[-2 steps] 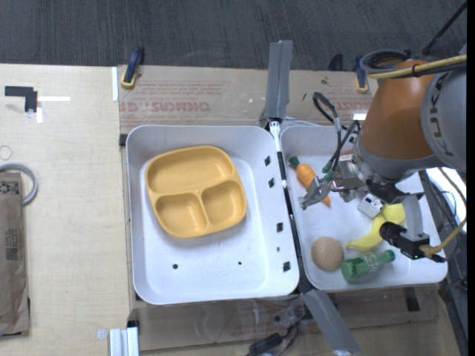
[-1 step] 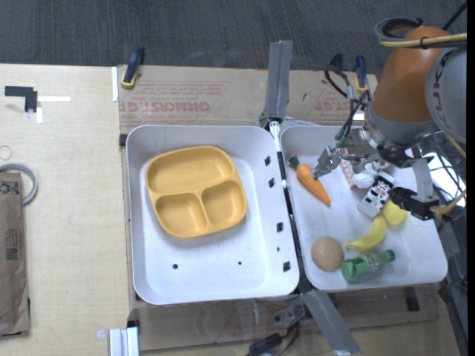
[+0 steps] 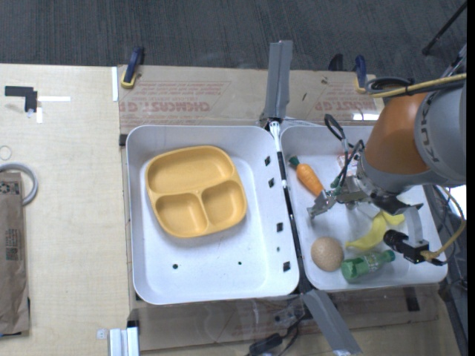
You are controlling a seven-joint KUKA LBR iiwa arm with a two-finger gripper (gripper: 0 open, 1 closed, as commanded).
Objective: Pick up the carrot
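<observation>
You've got a light wooden bench (image 3: 59,199) under dark carpet, with a cardboard sheet (image 3: 200,99) behind two shallow white bins. The left white bin (image 3: 215,277) holds a yellow three-compartment plastic plate (image 3: 196,190). The right white bin (image 3: 315,143) holds the small orange carrot with a green top (image 3: 306,176), lying near its upper left corner, close to the divider. The metal two-finger gripper (image 3: 320,205) sits just below and right of the carrot, apart from it, fingers slightly parted, gripping nothing. Nearby: a tan egg-shaped ball (image 3: 326,253), a green plastic bottle (image 3: 365,265) on its side, and a yellow banana (image 3: 372,232).
</observation>
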